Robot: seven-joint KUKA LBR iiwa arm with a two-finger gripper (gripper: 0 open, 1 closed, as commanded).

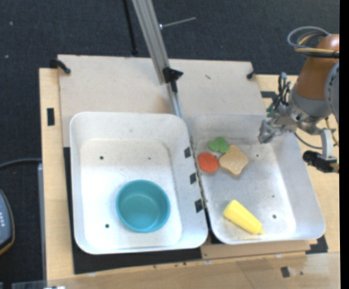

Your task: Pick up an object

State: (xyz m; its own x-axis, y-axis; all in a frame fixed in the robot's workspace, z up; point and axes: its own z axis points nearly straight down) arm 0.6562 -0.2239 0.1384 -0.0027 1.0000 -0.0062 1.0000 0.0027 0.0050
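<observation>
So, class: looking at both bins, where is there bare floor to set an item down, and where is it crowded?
Left bin: bare floor behind and left of the teal bowl. Right bin: bare floor right of the yellow piece, toward the near right corner. Crowded: the green piece, red piece and tan toast cluster by the divider; the gripper hangs at the far rim.

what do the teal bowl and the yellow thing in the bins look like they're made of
Teal bowl: likely moulded plastic, one even colour with a smooth rim and a soft sheen. Yellow thing: probably toy food of plastic or rubber, judging by its rounded shape and uniform matte yellow; the view is too coarse to say which.
</observation>
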